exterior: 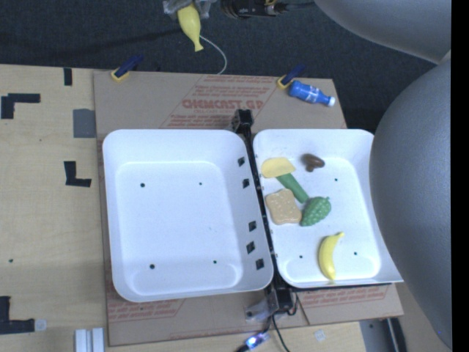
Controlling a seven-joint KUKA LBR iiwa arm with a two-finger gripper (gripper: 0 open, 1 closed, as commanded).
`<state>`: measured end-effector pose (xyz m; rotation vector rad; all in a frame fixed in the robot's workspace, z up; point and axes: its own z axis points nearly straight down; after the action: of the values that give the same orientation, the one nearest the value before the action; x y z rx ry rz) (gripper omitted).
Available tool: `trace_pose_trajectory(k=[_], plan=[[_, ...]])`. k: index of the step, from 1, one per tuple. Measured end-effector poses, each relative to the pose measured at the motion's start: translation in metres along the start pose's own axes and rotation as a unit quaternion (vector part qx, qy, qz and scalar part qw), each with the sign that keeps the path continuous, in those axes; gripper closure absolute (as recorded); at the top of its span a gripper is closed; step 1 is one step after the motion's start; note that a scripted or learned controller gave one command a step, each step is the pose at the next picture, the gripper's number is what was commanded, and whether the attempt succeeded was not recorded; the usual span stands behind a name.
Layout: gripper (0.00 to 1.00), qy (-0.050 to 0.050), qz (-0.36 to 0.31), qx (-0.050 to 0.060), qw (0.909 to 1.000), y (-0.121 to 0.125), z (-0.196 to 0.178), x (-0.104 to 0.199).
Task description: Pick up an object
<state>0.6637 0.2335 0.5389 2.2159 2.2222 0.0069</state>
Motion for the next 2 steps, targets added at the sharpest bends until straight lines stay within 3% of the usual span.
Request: trace_pose_trajectory(k=[2], plan=[[1.00, -0.001, 0.000, 0.005, 1.0000, -0.105, 0.004, 0.000]])
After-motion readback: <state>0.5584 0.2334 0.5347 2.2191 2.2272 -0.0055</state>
